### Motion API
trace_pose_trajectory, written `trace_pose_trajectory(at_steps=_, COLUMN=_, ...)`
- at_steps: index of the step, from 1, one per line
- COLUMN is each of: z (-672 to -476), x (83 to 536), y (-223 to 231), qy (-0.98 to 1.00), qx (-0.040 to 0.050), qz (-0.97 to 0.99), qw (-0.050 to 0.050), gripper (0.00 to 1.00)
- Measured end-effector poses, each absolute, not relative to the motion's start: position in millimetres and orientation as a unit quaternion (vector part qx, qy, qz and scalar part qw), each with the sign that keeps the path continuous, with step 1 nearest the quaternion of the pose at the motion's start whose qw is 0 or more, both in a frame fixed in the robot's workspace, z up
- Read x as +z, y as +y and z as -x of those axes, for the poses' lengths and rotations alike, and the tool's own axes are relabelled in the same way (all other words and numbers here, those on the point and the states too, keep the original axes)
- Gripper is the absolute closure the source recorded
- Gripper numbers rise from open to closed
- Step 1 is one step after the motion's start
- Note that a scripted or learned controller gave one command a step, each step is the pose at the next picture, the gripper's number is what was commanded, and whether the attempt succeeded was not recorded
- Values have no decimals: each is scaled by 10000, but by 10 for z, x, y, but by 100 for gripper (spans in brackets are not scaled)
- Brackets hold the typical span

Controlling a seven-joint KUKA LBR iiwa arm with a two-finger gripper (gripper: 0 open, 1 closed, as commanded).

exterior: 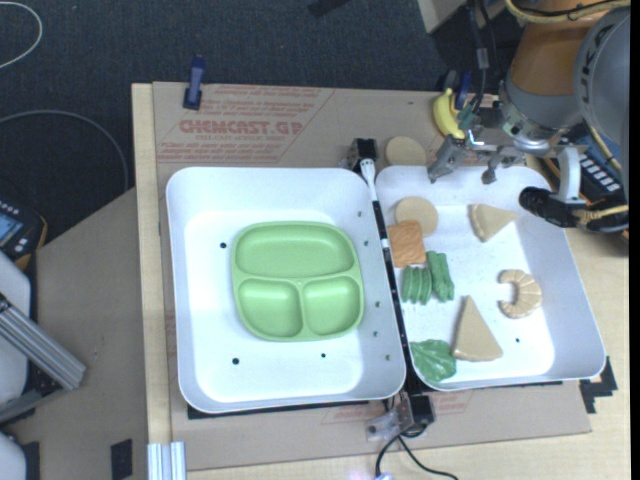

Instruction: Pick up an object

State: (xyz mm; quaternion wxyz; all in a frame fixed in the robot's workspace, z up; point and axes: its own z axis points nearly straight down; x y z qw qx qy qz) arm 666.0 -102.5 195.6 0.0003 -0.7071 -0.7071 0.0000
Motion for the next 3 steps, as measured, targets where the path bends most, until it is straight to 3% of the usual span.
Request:
trace_pose_trajectory(at_steps=1, z=-6668, x=2067, y=-1022, qy=-7074, qx=-11, qz=7068, qw=-10, gripper=100)
trace_pose_trajectory(at_steps=2, z=-5592, x=2305, y=-865, qy=-7062, qx=22, qz=7080, qw=39, gripper=100)
trace_pose_trajectory(at_steps=3, z=-4893, x=2347, y=-382, qy=-7075, qx=15, qz=7067, qw=32, gripper=100)
